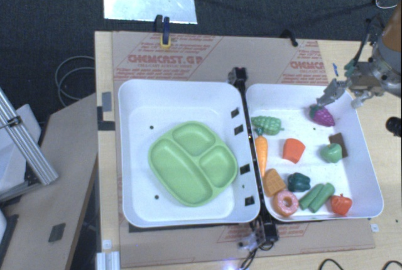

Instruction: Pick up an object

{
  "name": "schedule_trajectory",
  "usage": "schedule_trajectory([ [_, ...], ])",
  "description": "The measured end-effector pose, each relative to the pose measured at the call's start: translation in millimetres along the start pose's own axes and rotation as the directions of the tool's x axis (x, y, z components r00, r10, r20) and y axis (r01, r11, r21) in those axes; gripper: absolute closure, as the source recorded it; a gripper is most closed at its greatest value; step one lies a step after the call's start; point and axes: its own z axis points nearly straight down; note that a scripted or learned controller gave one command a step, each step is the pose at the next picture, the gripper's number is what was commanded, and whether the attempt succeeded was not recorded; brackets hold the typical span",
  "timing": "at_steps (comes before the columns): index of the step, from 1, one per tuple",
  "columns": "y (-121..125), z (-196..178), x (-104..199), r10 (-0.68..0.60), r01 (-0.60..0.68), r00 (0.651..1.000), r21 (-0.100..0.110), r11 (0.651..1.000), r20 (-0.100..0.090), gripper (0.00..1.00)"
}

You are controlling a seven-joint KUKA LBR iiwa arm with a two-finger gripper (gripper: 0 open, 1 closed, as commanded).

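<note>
My gripper (343,100) hangs over the far right corner of the right bin (370,190), and it is open with nothing between its fingers. One fingertip (328,98) is just above a purple grape bunch (323,116), which lies on the bin floor. Other toy foods in this bin are a green corn cob (266,124), a carrot (261,151), an orange-red pepper (293,149), a green apple (331,152), a dark green pepper (298,182), a pink donut (286,203), a green pod (317,196) and a red tomato (341,204).
The left bin (135,137) holds a light green divided plate (191,163). A black clip divider (246,137) joins the two bins. A brown block (337,139) sits beside the apple, and a tan bread piece (273,181) lies by the carrot.
</note>
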Motion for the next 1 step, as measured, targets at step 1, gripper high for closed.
schedule_trajectory([
  [1,1.7,-5.9,0.3,-0.002,0.002,1.0,-0.01,1.0,0.002,0.0],
])
